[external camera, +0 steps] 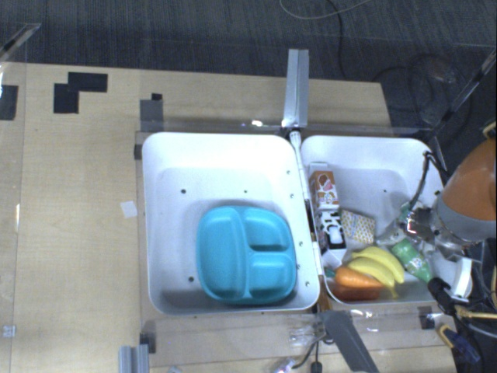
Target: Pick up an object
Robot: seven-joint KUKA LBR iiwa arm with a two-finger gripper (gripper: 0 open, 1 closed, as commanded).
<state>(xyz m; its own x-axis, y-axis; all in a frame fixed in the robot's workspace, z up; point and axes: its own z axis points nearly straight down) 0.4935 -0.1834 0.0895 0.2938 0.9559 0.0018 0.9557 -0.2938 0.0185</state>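
Yellow bananas (378, 263) lay in the right bin (373, 158) beside an orange carrot-like piece (359, 280), a green item (411, 259) and a slim box (326, 208); a blue tray (247, 253) sat in the left bin (210, 158). Over the right bin's edge hung the arm (470, 193), its gripper hidden, so whether it was parted or closed I could not tell. Nothing appeared lifted; this looked like the approach step, and next it needed lining up above one object.
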